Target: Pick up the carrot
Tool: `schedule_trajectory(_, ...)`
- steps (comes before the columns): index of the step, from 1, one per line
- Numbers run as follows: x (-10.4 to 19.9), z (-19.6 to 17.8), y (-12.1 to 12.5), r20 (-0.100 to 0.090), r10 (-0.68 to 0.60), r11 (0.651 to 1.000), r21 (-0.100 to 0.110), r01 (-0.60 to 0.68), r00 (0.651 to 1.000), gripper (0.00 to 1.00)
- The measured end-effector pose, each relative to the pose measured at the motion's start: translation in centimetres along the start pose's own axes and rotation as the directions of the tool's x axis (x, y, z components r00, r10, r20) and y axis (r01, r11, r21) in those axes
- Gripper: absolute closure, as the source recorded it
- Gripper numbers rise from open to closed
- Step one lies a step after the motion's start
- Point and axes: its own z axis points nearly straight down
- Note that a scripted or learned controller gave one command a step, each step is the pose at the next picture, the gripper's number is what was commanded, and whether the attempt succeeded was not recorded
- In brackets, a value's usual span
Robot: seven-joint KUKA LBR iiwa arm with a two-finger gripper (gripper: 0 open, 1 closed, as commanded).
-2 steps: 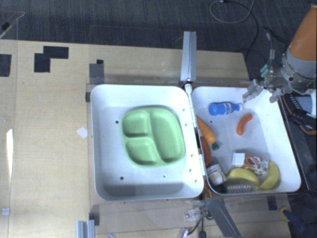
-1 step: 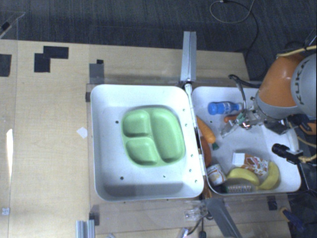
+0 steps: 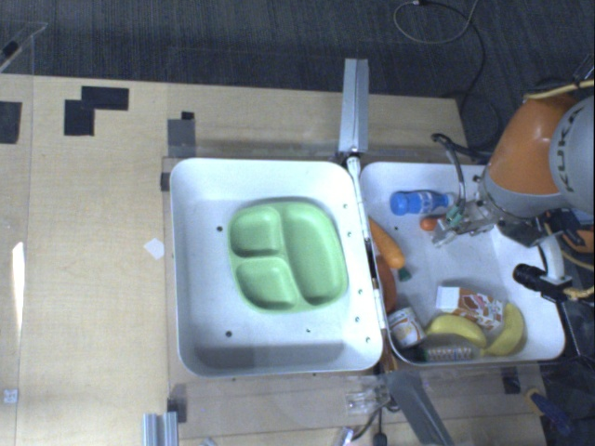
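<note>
Claw (image 3: 457, 223) at right-centre, can't tell if spread. Carrot (image 3: 386, 244) hugs right bin's (image 3: 548, 347) left wall; approach along its length, away from that wall.

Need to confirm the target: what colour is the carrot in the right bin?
Orange. The carrot lies along the right bin's left wall, clearest in the camera view.

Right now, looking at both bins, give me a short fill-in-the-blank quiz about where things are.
1. The green divided plate lies in the ____ bin.
2. The carrot lies along the right bin's ____ wall.
3. The bananas lie near the right bin's ____ edge.
4. The blue bottle lies on its ____.

Missing words: left; left; near (bottom); side
</note>
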Motion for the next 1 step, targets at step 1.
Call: schedule_trajectory(1, -0.14, -7.98, 1.04, 0.000, 0.010, 1.000, 0.006, -0.010, 1.000, 1.00)
